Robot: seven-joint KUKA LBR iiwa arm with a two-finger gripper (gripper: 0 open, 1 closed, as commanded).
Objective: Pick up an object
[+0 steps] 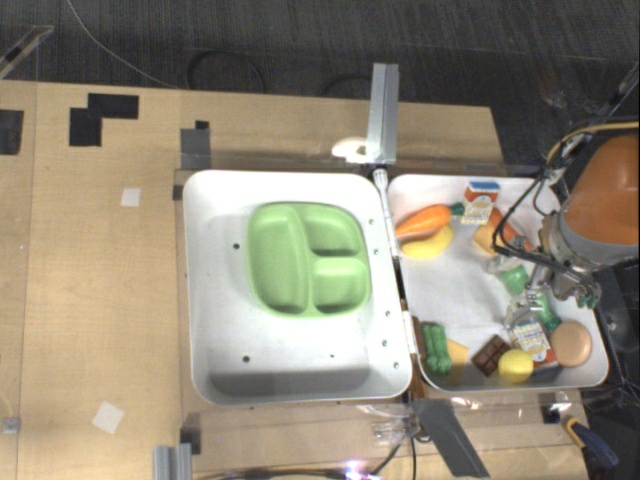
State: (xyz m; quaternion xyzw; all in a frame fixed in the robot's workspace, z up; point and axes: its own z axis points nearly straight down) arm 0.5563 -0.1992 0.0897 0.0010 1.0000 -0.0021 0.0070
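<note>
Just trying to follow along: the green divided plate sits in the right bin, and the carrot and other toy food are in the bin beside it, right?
Not quite. The camera view shows the green divided plate in the left bin, not the right. The carrot and other toy food do lie in the bin beside it, the right bin.

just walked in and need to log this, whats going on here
A grey KUKA arm reaches in from the right over the right bin, which holds toy food: a carrot, a yellow piece beside it, a lemon, a brown round piece and more. Its gripper sits low among the items near the bin's right side; nothing can be seen lifted. The left bin holds a green divided tray.
</note>
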